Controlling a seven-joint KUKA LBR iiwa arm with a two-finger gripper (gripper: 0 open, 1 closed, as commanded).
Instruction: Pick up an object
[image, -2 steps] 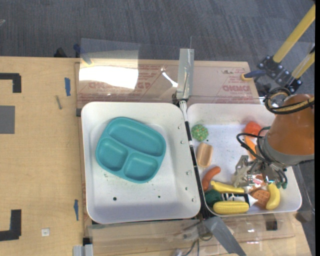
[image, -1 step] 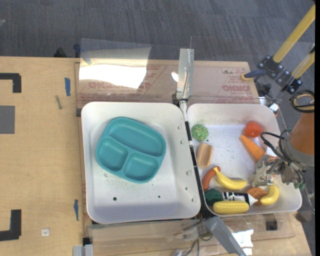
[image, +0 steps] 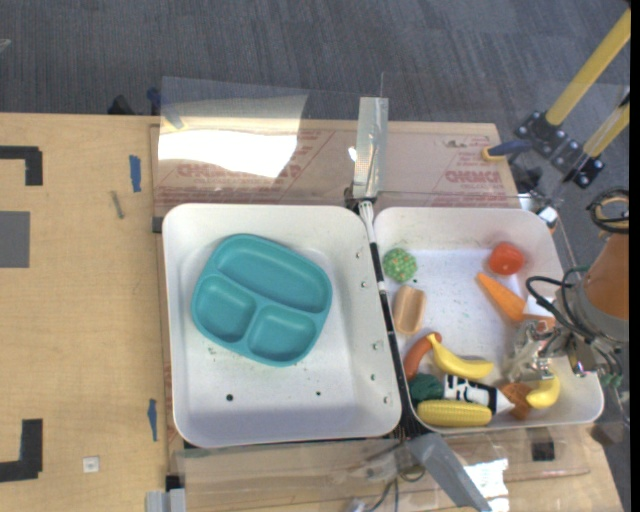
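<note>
The right bin (image: 450, 225) holds several toy foods. Among them are a red tomato (image: 506, 258), an orange carrot (image: 500, 296), a green leafy ball (image: 400, 263) and a tan bun (image: 408, 308). A banana (image: 462, 363), a yellow corn cob (image: 455, 413) and a black-and-white piece (image: 470, 392) lie near the front wall. My gripper (image: 530, 358) is low in the bin's front right corner. It is just above a small yellow piece (image: 544, 395) and an orange-brown piece (image: 516, 393). Wires and metal parts clutter the gripper, and I see nothing clearly held.
The left bin (image: 200, 400) carries a teal divided plate (image: 262, 298). A metal divider post (image: 368, 150) stands at the back between the bins. Yellow bars (image: 590, 70) cross the top right. The arm's orange band (image: 612, 280) hangs over the right bin's right wall.
</note>
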